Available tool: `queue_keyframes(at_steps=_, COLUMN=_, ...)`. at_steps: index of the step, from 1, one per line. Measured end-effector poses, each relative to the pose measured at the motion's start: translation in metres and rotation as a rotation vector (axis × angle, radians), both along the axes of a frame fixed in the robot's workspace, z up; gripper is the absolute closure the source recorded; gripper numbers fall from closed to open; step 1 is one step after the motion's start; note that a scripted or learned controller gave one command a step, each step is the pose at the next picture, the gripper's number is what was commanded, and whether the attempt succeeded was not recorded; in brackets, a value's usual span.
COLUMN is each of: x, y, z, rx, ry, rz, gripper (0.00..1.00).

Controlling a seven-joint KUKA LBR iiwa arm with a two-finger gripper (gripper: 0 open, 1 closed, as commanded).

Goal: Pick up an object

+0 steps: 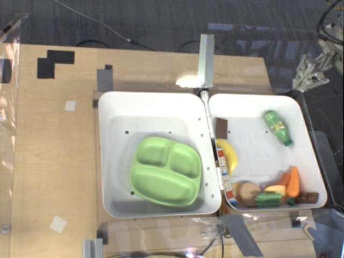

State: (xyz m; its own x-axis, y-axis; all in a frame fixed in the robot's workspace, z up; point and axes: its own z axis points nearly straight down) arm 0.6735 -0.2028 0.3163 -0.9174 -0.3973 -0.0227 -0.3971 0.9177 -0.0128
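Two white bins sit side by side: the left bin [107, 144] bears a green divided plate [166, 171]; the right bin [252, 112] holds a banana [230, 156], a green bottle [278, 127], a carrot [292, 181]. Parked beyond the right bin's far corner, the gripper [310, 73] grasps nothing, its fingers spread. The clutter crowded at the near wall could make it close on two items or slip off.

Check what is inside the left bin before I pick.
The left bin holds one green divided plate with three compartments, lying flat. Whatever may sit beneath the plate is covered, so that cannot be seen.
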Motion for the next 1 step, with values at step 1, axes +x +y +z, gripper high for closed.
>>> queue_keyframes(at_steps=1, x=-0.0027, y=-0.0018, z=-0.0058, rx=0.006, ry=0.012, rz=-0.264, gripper=1.0)
